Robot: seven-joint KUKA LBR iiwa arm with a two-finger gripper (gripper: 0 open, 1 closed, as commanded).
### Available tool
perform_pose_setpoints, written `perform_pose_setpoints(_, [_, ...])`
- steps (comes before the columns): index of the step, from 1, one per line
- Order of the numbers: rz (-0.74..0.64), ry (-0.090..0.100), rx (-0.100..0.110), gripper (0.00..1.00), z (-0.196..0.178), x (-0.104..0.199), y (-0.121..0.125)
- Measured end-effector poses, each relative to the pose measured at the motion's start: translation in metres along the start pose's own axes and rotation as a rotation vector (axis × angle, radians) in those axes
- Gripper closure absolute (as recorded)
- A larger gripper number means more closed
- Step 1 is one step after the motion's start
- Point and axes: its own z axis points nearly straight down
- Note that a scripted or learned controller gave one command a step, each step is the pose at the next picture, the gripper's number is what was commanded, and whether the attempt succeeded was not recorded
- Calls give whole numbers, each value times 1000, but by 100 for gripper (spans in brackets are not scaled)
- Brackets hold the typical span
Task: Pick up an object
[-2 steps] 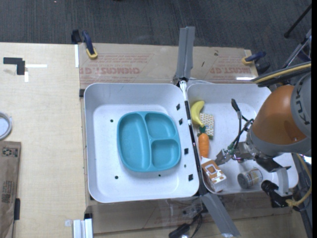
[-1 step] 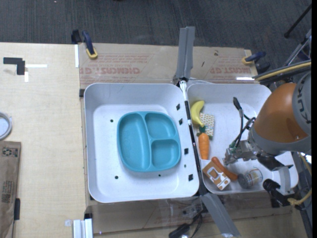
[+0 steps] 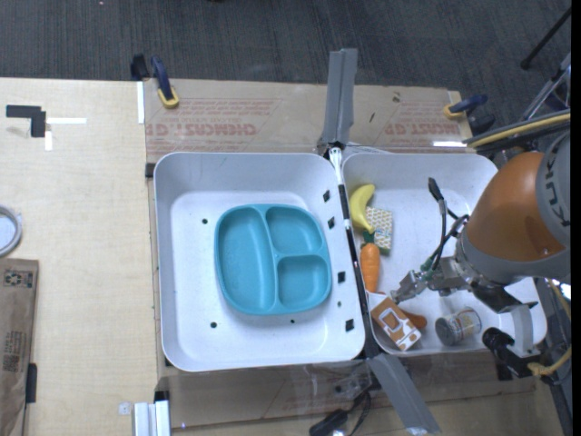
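In the right bin [image 3: 408, 166] lie a yellow banana [image 3: 361, 205], a speckled pale block [image 3: 382, 228], an orange carrot [image 3: 369, 266], an orange-and-white box [image 3: 397, 325] and a silver can [image 3: 457, 326]. My gripper [image 3: 413, 284] hangs low in this bin, just right of the carrot and above the box, with the orange wrist band [image 3: 513, 212] behind it. Nothing is seen held in it.
The left bin [image 3: 182, 243] holds a blue divided plate [image 3: 272, 258]. A grey divider post [image 3: 341, 98] stands between the bins at the back. Clamps [image 3: 163, 84] sit on the cardboard behind. A tape roll [image 3: 7, 232] lies far left.
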Motion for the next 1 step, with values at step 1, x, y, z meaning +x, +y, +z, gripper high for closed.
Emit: perform_pose_setpoints(1, [61,1,1,0,9,-2,63])
